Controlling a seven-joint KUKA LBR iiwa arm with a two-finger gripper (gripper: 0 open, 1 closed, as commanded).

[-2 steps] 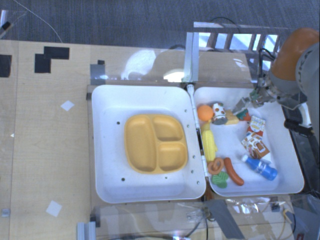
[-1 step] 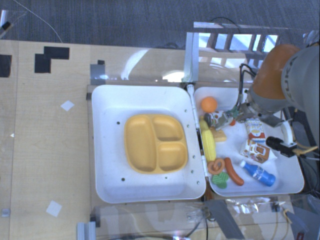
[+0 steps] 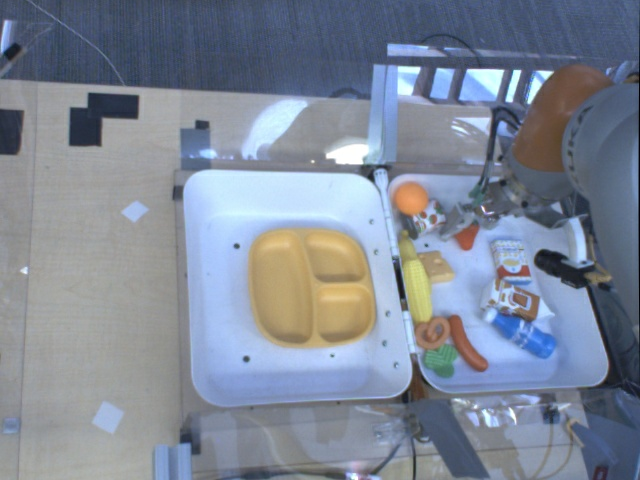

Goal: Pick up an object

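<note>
I am lowering the gripper (image 3: 478, 211) at the right bin's (image 3: 570, 368) twelve o'clock, beside an orange ball (image 3: 410, 198); whether it grips anything, I cannot tell. Nothing lifted yet.

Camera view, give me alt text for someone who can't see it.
A grey arm's pincer reaches into the right bin of toy food: an orange, corn, sausage and blue bottle. The left bin holds a yellow divided plate.

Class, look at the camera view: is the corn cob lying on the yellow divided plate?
No. The corn cob lies in the right bin, along its left wall, while the yellow divided plate sits in the left bin.
</note>
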